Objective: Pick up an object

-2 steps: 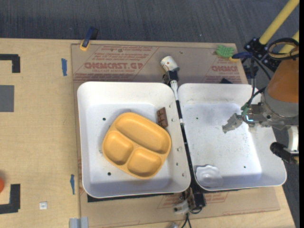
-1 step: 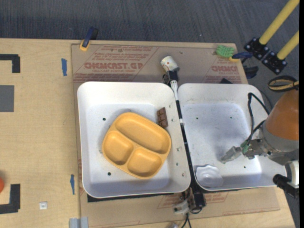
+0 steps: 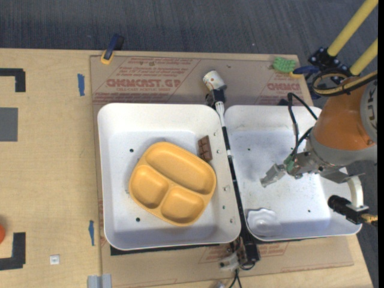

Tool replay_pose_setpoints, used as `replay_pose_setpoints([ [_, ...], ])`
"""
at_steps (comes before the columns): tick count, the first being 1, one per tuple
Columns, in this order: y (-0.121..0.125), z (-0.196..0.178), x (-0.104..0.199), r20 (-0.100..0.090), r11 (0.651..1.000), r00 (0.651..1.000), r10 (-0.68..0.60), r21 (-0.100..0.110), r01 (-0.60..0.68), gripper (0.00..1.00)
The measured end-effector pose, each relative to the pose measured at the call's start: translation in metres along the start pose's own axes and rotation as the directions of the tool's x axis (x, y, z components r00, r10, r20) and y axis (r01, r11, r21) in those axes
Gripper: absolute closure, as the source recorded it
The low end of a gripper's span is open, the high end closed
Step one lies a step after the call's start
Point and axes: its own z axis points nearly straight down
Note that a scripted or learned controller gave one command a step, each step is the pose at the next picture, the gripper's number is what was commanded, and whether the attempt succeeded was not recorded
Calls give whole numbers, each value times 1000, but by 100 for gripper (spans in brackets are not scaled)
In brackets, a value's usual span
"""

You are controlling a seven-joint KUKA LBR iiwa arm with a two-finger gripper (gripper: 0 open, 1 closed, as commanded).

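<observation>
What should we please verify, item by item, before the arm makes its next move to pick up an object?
1. Target present: ok. A yellow divided tray lies in the left bin, with a small brown block at its upper right edge.
2. Second candidate: ok. A clear plastic piece lies at the right bin's lower left corner.
3. Gripper position: not ok. It is over the right bin, apart from every object.
4. Object in the jaws: not ok; nothing visible between them.
5. Jaw opening: cannot tell.

The arm reaches in from the right, its pincer angled low leftward.
</observation>
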Motion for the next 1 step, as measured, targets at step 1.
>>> replay_pose_setpoints([
  [1,59,35,-61,2,1000,1000,-24,-2,24,0],
])
